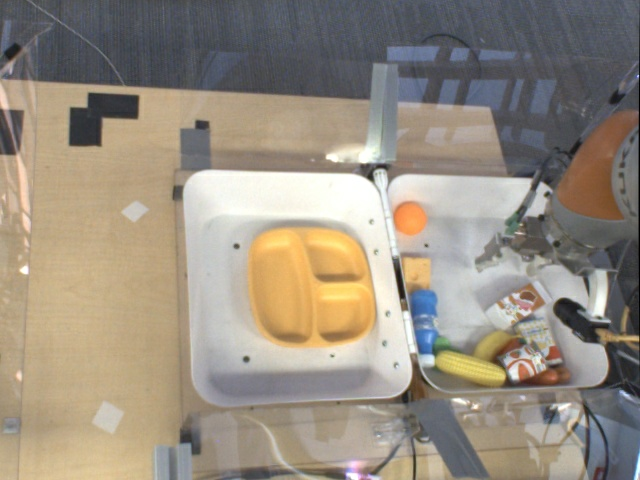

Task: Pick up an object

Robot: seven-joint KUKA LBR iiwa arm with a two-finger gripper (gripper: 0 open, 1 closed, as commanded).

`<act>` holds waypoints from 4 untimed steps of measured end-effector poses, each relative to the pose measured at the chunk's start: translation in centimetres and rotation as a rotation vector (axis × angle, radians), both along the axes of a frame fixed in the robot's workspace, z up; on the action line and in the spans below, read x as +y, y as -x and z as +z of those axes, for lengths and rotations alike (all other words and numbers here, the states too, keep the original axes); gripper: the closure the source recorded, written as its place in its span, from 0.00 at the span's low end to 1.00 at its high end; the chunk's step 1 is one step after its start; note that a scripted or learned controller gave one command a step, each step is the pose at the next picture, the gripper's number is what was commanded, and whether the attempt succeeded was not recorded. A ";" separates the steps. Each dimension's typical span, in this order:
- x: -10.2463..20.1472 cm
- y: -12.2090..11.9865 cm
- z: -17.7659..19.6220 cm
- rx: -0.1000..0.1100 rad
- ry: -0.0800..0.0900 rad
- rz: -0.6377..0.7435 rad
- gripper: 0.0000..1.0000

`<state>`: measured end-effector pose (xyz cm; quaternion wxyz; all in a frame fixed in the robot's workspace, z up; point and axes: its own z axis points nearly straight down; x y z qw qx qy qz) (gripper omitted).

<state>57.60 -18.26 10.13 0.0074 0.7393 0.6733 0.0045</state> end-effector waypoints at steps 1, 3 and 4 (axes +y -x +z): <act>1.6 -7.8 -0.7 0.010 -0.006 -0.130 0.00; 10.7 -6.2 8.9 0.003 -0.010 -0.329 0.00; 7.3 -7.4 -1.2 0.005 -0.007 -0.203 0.00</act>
